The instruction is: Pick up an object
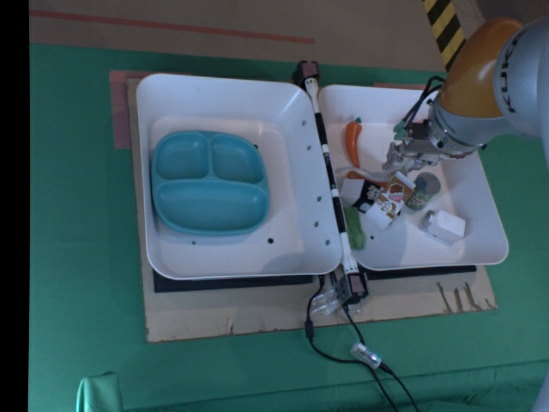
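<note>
We saw the gripper (403,163) hanging low in the right bin (480,230), just above the small printed carton (383,202); whether it was clenched, we could not tell. Descending squarely onto the carton, clear of the can (422,190) beside it, seemed wisest.

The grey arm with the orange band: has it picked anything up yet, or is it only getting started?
Nothing looks picked up yet. The two-finger gripper hangs low in the right white bin, just above a small printed carton and a round tin can. The orange carrot lies apart. Gripping and lifting are left.
</note>
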Controlling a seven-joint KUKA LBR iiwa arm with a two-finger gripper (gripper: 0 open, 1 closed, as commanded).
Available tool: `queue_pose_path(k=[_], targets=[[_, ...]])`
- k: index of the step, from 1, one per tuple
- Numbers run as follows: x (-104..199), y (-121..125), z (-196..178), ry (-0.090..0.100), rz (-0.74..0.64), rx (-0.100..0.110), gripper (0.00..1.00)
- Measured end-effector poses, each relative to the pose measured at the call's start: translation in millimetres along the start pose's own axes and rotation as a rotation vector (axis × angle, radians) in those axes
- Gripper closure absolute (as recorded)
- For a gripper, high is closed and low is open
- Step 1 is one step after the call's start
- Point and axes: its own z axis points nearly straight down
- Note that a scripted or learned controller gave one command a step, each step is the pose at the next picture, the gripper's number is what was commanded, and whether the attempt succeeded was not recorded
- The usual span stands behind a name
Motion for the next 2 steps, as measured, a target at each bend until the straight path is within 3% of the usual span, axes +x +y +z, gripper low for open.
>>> queue_pose_path(k=[1, 2], targets=[[0, 0, 0, 0.000, 0.000, 0.000, 0.00], [-1, 2, -12, -0.002, 0.003, -0.006, 1.00]])
